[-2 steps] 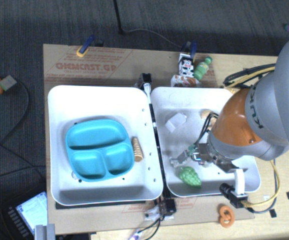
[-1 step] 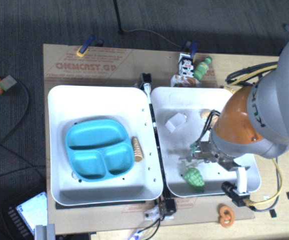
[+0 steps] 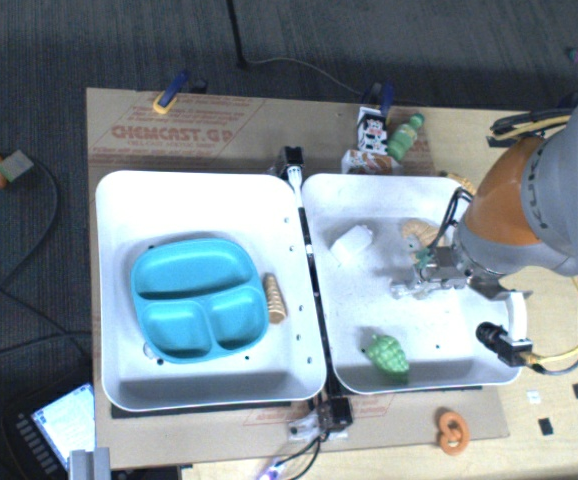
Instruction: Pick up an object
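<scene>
Reaching into the right white bin (image 3: 459,378), the claw (image 3: 414,283) hangs low over its floor; grip state cannot be told. A green knobbly object (image 3: 388,355) lies nearby, apart.

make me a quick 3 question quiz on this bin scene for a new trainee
1. True or false: the blue divided tray lies in the right bin.
2. Which thing lies nearest the front wall of the right bin?
A. the white crumpled object
B. the green knobbly object
C. the tan ridged object
3. Fill in: the claw is low over the ____ bin.

Key
1. False. The tray lies in the left bin, with the tan ridged object beside its right edge.
2. B.
3. Right. Whether it holds anything cannot be told.
</scene>
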`<state>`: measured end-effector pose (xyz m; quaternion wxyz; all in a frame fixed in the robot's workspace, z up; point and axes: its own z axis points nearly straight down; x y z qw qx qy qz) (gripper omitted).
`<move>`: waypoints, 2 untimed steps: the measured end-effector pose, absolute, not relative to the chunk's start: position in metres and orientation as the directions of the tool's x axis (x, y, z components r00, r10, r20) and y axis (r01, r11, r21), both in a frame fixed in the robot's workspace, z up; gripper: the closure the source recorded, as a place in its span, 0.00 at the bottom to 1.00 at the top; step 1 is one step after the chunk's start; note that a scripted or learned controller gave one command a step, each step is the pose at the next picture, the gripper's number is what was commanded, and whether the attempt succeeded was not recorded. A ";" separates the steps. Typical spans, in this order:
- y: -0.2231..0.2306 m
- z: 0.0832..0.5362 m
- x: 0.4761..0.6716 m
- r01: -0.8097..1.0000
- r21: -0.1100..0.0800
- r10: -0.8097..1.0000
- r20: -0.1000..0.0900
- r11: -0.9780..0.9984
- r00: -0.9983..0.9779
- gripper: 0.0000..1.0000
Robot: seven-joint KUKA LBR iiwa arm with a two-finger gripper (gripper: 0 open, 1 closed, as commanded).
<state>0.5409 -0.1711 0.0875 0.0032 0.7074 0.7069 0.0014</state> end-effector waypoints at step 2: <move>-0.056 0.189 0.515 1.000 -0.001 1.000 0.000 0.002 -0.002 1.00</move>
